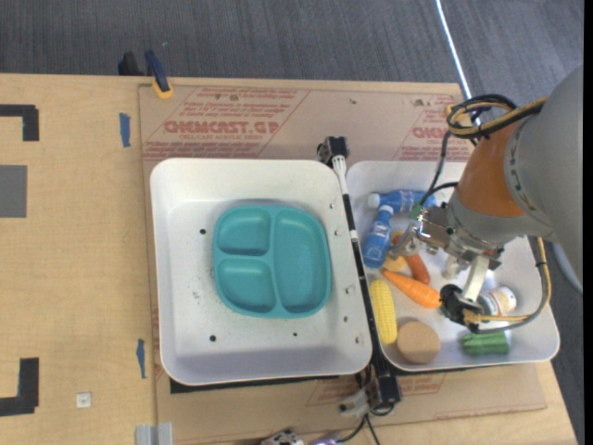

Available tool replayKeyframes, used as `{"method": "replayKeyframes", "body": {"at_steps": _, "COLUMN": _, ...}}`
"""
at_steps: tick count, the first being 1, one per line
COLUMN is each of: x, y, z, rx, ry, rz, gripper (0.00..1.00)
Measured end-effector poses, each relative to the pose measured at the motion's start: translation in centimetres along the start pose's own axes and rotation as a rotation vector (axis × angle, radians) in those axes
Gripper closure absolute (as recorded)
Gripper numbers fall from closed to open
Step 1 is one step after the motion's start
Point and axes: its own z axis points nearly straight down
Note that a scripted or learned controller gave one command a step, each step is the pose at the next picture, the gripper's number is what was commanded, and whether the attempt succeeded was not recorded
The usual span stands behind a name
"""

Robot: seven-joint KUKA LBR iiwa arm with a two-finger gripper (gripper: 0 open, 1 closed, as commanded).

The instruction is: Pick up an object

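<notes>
Gripper (pixel 422 239) low over the right bin (pixel 548 343), among the loose objects.

The grey arm with its orange band reaches in from the right, and the gripper sits just beside a blue bottle (pixel 379 237) and above a small carrot (pixel 419 266); whether it is spread or pressed together cannot be told, and nothing is seen held in it. A larger carrot (pixel 414 289) lies near the bin's middle, a corn cob (pixel 383 310) along its left wall, a brown disc (pixel 417 342) at the near edge, with a green piece (pixel 485 343) and a white jar (pixel 501 299) further right. The left bin (pixel 169 248) holds a teal divided plate (pixel 273 260). Both bins rest on a cardboard sheet (pixel 241 109) on the worktop (pixel 65 248).
</notes>
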Motion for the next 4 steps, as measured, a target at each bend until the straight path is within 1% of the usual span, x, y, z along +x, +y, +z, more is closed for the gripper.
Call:
{"method": "replayKeyframes", "body": {"at_steps": 1, "x": -0.8, "y": -2.4, "z": 0.0, "rx": 0.002, "ry": -0.001, "rz": 0.019, "gripper": 0.0}}
{"method": "replayKeyframes", "body": {"at_steps": 2, "x": -2.0, "y": -6.1, "z": 0.0, "rx": 0.0, "ry": 0.0, "rz": 0.217, "gripper": 0.0}}
{"method": "replayKeyframes", "body": {"at_steps": 3, "x": -2.5, "y": -7.2, "z": 0.0, "rx": -0.001, "ry": 0.001, "rz": 0.225, "gripper": 0.0}}
{"method": "replayKeyframes", "body": {"at_steps": 4, "x": 0.3, "y": 0.1, "z": 0.1, "rx": 0.002, "ry": -0.001, "rz": 0.443, "gripper": 0.0}}
